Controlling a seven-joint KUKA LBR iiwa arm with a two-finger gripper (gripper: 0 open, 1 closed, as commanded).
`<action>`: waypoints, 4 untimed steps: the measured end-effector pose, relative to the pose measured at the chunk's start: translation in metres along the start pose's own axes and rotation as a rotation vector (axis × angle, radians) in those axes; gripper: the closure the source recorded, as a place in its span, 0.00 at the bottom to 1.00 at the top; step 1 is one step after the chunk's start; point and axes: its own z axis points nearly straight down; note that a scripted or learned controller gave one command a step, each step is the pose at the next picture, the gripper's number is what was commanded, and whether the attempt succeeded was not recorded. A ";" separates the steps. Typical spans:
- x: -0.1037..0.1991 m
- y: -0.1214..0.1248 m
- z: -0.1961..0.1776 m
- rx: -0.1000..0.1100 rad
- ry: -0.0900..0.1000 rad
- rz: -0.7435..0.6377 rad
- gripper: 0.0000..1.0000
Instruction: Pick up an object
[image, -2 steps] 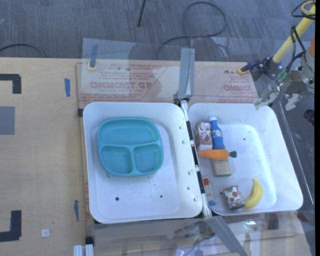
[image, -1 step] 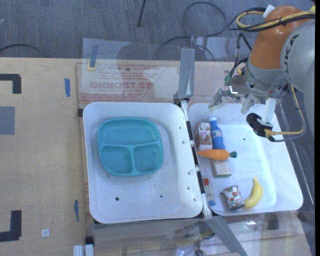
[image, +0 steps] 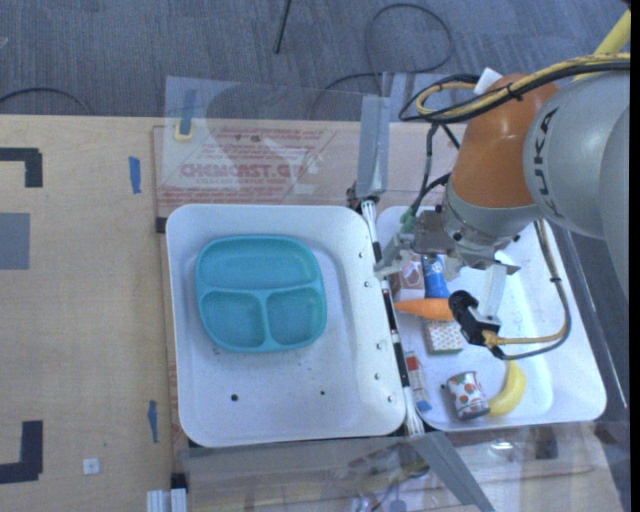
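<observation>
While arm (image: 520, 150) hangs over right bin (image: 580, 385) near carrot (image: 432, 309), fingers' state: cannot tell.

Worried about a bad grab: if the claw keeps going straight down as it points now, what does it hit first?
Probably the blue tube or the carrot just beside it in the right bin; the claw hangs over them. Depth is hard to judge from above.

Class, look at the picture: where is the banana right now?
The banana lies in the right bin, near its front right corner, just right of a small red-and-white can and below the arm's black cable.
</observation>
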 end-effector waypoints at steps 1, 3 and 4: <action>-0.058 -0.003 0.000 0.000 0.000 0.018 0.00; -0.081 0.031 0.064 -0.035 0.002 0.145 0.00; -0.082 0.032 0.052 -0.040 0.005 0.149 1.00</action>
